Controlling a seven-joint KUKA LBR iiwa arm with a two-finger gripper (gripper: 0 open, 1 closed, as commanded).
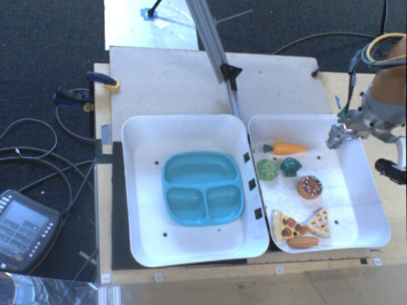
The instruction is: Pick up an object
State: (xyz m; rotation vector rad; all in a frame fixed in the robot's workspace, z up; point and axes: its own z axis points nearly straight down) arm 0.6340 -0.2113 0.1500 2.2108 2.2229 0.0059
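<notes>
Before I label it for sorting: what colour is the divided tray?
Light blue tray, in the camera view.

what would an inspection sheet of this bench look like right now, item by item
surface: pale bench bearing two shallow white bins side by side, left bin and right bin
job's things: in the right bin a carrot, two green broccoli pieces, a donut, two pizza slices and a hot dog
clutter: blue divided plate in the left bin; blue clamp at the bench's left edge
grippers: gripper over the right bin's far right part, holding nothing visible
cables: black cables on the floor at left; cable loop on the arm
surroundings: dark carpet, handheld pendant at lower left, slanted metal pole
</notes>
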